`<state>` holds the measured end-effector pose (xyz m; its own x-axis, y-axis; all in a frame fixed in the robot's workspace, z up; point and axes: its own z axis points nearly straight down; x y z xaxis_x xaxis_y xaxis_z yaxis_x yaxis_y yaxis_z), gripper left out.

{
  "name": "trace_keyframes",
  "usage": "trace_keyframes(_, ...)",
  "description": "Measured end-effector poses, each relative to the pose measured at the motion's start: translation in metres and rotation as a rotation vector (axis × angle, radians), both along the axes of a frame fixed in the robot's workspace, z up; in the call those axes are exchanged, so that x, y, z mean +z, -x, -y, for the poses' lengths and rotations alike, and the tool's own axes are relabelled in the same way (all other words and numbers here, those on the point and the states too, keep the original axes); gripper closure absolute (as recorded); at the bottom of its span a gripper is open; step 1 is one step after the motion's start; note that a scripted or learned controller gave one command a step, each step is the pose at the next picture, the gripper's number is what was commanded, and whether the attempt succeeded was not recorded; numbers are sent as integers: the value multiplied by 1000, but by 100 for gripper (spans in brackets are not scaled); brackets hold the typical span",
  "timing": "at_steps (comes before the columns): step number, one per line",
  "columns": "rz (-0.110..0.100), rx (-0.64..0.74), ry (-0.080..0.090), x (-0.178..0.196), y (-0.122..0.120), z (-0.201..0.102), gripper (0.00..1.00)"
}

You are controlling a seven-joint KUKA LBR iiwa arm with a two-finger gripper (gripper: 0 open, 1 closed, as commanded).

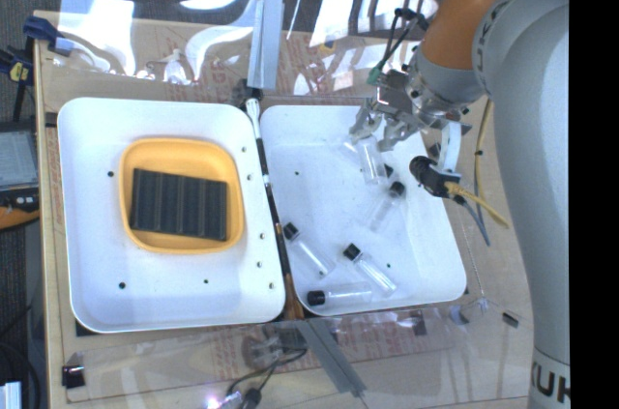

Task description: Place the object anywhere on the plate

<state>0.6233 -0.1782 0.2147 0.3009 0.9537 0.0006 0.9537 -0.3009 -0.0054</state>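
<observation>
A yellow plate (180, 195) with a dark ridged insert lies in the left white bin (87, 291). Several clear vials with black caps are scattered in the right white bin (319, 146). One vial (368, 163) lies near the bin's back, just below my gripper (380, 132). The gripper hangs over the back right part of that bin, its fingers (362, 125) apart with nothing between them. Other vials lie lower down: one in the middle (383, 209), one near the divider (306, 252), one at the front edge (340, 297).
A further vial (375, 276) lies towards the right bin's front right. The grey arm with its orange band (462, 20) and cables fills the right side. A raised rim (263, 185) separates the two bins.
</observation>
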Motion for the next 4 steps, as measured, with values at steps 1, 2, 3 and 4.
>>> trace_keyframes(1, 0, 382, -1, -33, 56, -58, 100)
trace_keyframes(2, 3, 460, 1, -23, -11, -115, 100)
trace_keyframes(3, 1, 537, 0, -24, 61, -165, 100)
trace_keyframes(4, 1, 535, 0, -24, 61, -164, 0)
